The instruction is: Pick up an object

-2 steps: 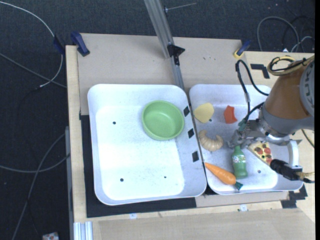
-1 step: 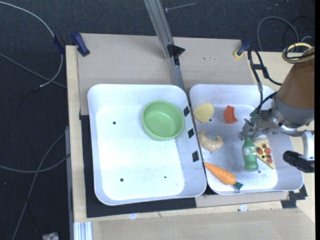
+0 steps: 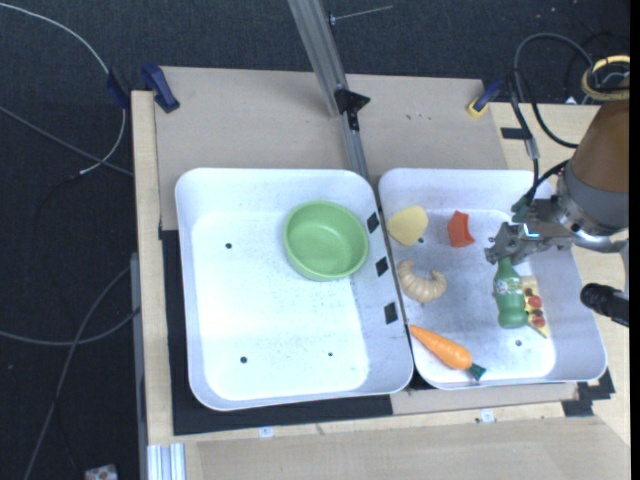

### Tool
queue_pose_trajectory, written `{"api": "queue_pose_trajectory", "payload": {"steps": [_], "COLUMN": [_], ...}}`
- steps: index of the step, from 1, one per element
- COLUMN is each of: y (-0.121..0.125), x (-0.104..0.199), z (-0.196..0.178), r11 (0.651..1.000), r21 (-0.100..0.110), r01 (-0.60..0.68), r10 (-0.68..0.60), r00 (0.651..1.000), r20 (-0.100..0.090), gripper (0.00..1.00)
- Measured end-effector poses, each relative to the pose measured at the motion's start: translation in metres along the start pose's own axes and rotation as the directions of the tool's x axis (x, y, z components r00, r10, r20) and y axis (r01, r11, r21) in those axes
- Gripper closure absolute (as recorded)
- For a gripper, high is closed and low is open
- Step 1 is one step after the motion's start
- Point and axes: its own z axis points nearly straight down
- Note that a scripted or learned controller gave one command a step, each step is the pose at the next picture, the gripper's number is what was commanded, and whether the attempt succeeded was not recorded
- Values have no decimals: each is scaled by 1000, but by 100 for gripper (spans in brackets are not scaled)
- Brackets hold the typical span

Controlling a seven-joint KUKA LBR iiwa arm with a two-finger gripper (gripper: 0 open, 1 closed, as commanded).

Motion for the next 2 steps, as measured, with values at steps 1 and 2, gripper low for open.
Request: {"api": "queue_pose_trajectory", "payload": {"steps": [1, 2], "y": [7, 38], "x": [0, 49], "z": [-65, -53], "r11": [1000, 1000], "r21": [0, 3], "r01": [0, 5], "r10": [0, -5], "r00": [1000, 1000], "r20": [0, 0], "gripper": [100, 100]}}
